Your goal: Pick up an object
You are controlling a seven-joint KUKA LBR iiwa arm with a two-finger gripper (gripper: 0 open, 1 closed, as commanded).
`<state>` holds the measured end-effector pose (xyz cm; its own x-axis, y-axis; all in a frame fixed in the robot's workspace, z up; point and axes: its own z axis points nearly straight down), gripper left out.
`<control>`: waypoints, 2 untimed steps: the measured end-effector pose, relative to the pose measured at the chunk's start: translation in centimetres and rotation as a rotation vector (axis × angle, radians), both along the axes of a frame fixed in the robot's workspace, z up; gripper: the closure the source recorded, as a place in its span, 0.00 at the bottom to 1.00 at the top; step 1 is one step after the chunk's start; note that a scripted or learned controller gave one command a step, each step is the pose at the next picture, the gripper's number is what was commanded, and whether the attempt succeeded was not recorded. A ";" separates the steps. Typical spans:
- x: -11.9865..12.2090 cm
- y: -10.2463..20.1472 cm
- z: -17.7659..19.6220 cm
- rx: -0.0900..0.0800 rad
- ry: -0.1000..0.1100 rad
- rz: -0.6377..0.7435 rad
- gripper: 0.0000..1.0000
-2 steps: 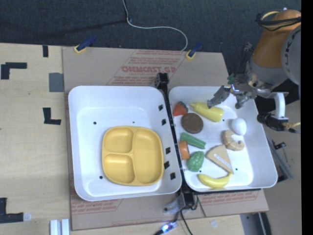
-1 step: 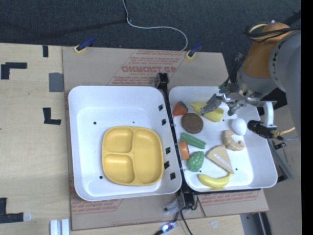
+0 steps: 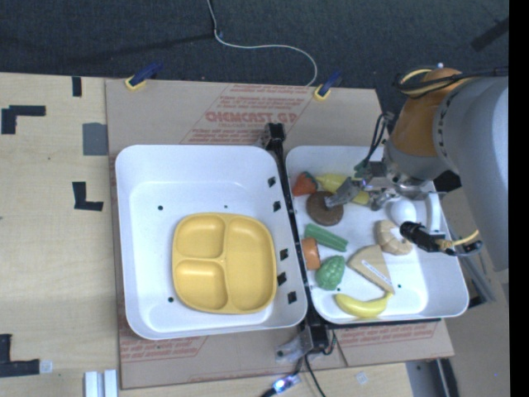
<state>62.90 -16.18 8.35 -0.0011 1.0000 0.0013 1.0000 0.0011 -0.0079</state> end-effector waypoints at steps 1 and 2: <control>0.1 0.0 0.0 -0.001 -0.004 0.001 0.00; 0.3 0.2 1.0 0.001 -0.009 0.002 1.00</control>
